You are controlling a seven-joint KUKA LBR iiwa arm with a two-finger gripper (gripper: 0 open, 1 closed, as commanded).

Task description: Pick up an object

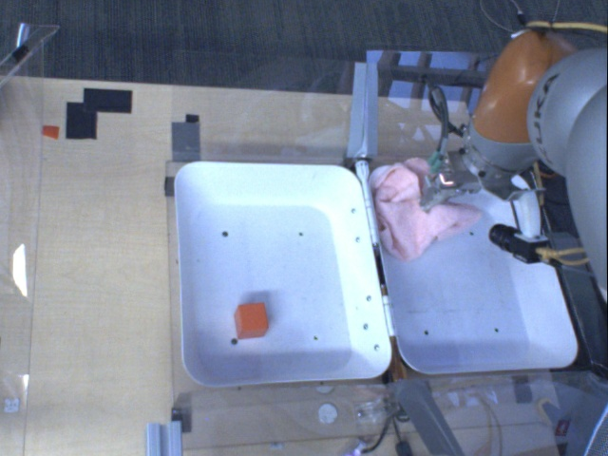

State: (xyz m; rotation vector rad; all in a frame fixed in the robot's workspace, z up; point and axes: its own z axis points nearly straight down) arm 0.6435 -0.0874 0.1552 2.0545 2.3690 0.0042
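While end effector (pixel 445 180) sits on crumpled pink cloth (pixel 410 218) in right white bin (pixel 494 335), we cannot tell its state; small orange block (pixel 252 320) lies in left white bin (pixel 204 255).

The gripper (pixel 443 180) sits on a pink cloth (pixel 410 217) (right bin (pixel 494 340)); an orange block (pixel 252 320) lies left.

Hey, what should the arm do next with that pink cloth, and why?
Probably lower the gripper a little further into the pink cloth. It sits at the cloth's upper right edge in the right bin, and no fabric visibly lies between its fingers.
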